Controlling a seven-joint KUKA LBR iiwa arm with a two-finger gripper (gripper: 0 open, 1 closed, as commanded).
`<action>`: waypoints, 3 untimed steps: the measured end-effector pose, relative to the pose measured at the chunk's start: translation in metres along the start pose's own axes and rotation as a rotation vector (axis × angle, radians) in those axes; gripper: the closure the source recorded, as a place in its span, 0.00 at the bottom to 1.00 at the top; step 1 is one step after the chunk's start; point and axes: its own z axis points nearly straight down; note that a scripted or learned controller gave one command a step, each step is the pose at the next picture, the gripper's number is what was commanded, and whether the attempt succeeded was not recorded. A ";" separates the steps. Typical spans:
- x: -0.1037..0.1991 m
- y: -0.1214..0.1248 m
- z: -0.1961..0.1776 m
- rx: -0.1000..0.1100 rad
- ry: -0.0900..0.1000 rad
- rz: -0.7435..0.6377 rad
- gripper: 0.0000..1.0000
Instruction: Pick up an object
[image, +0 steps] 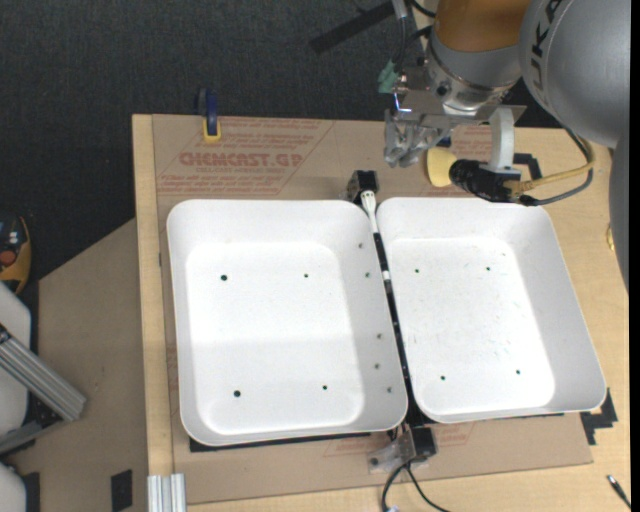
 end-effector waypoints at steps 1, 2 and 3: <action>0.086 -0.004 0.071 0.009 0.008 -0.022 1.00; 0.031 0.000 -0.004 -0.009 0.006 -0.011 1.00; 0.011 -0.014 -0.012 0.001 0.006 -0.013 1.00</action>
